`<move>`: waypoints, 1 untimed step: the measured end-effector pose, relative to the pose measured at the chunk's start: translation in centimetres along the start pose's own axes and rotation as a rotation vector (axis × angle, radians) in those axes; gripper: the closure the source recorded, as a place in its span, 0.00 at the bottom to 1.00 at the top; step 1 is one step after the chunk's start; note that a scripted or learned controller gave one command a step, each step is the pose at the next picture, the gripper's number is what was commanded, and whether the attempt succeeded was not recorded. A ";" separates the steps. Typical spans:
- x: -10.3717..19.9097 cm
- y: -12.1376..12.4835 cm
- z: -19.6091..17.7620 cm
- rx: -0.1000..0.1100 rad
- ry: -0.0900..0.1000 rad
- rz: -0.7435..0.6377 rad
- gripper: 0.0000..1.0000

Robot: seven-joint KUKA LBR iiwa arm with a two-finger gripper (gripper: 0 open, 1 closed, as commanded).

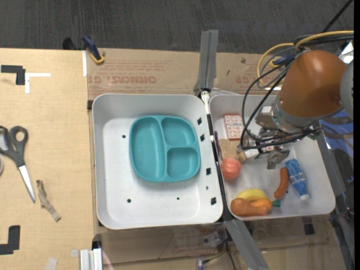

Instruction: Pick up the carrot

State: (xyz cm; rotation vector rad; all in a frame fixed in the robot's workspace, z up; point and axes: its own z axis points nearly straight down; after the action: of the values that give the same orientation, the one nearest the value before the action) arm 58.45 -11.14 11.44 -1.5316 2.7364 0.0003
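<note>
Carrot (252, 207) lies at right bin's (320, 207) near edge beside banana (253, 195). Gripper (277, 157) hovers above, nothing visibly held; opening cannot be told.

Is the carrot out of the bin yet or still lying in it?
Still in. The carrot lies flat at the near edge of the right bin, beside a yellow piece, apart from the gripper.
</note>
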 end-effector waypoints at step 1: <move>6.7 3.7 0.5 -0.002 0.002 0.121 0.00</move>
State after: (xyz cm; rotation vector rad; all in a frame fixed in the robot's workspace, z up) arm 51.75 -14.93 10.87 -1.3643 2.8271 0.0018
